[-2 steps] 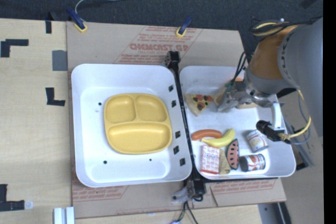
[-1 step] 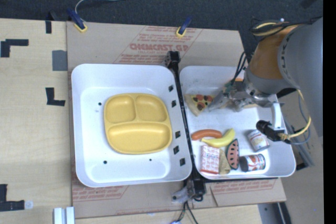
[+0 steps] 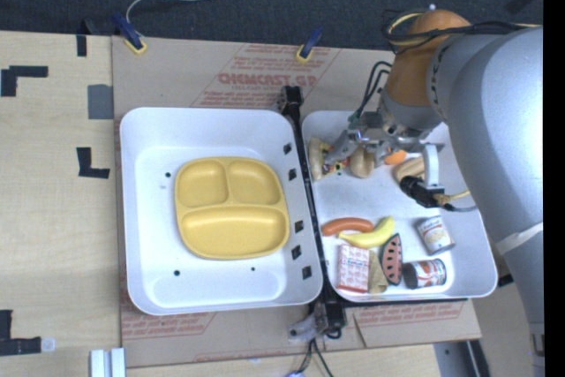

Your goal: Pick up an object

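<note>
Checking in from my remote station. The biggest thing is the counter [image 3: 53, 216], pale wood with a cardboard sheet [image 3: 247, 79] lying on it under both bins. The grey arm [image 3: 494, 119] comes in from the right and fills most of that side, with the orange band [image 3: 415, 75] sitting above the wrist.

The left bin [image 3: 132, 216] has a yellow divided plate [image 3: 232, 207] lying flat roughly in its middle. The right bin [image 3: 466, 256] is where all the small stuff is.

The pincer [image 3: 357, 144] is down at the far end of the right bin, near the wall it shares with the left bin. Honestly, I can't tell from this angle whether it's spread or pressed together.

The small things at the near end of the right bin, well apart from the pincer:
- A red-and-white packet [image 3: 353, 267] lies flat.
- A banana [image 3: 372, 234] lies just above the packet.
- A red sausage [image 3: 346, 226] touches the banana's left end.
- A watermelon slice [image 3: 391, 259] sits between the packet and a can [image 3: 425, 274] lying on its side.
- A second can [image 3: 434, 234] is further up, tilted.

Up by the pincer:
- A beige toy [image 3: 360, 163] is just beside the tip; I can't say if they touch.
- A small orange piece [image 3: 397, 158] lies to the toy's right.
- A little multicoloured bit [image 3: 322, 162] lies to the toy's left, against the bin wall.
</note>
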`<state>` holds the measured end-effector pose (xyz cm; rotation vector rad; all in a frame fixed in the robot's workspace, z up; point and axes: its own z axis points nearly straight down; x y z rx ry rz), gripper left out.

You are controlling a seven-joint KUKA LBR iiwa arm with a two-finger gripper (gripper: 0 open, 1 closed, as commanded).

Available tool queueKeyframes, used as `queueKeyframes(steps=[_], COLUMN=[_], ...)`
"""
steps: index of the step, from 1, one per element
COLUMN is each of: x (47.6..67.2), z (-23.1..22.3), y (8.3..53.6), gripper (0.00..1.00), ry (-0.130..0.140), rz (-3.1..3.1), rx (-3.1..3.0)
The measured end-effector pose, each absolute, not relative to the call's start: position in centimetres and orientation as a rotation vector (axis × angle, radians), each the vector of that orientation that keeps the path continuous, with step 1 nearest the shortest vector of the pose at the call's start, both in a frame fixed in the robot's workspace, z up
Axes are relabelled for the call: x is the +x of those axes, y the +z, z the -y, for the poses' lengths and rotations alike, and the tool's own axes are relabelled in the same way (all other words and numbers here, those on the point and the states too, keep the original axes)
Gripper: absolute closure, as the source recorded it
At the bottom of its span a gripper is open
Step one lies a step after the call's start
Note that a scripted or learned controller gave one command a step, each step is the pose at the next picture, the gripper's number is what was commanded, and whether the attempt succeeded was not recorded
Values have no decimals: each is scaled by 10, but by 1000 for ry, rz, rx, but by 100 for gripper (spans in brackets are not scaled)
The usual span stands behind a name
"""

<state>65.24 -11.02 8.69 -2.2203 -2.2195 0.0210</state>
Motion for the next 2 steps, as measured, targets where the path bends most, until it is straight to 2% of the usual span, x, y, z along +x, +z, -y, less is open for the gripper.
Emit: queueKeyframes(steps=[1,2], x=[655,644], z=[107,44], y=[99,233], gripper=[100,100], ry=[6,-3], rz=[2226,2226], rx=[-2224,-2220])
